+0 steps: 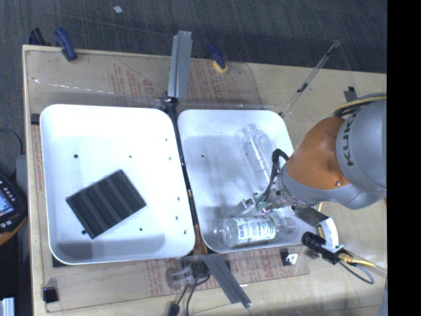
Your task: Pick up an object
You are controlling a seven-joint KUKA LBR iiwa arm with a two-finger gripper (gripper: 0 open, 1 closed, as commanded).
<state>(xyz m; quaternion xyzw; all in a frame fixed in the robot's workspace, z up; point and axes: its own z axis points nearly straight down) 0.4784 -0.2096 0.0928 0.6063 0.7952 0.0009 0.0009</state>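
Two clear plastic bottles lie in the right bin (204,170). One bottle (255,149) runs lengthwise near the bin's far right side. The other, a bottle with a white and green label (250,230), lies across the near edge of the bin. My gripper (261,205) reaches down from the right into this bin, just above the labelled bottle and at the near end of the other one. A flat black ribbed slab (106,203) lies tilted in the left bin (99,130).
The grey arm with its orange band (316,166) covers the right bin's right rim. A metal divider bar (179,64) stands between the bins at the back. Blue clamps (65,43) hold the board's far edge.
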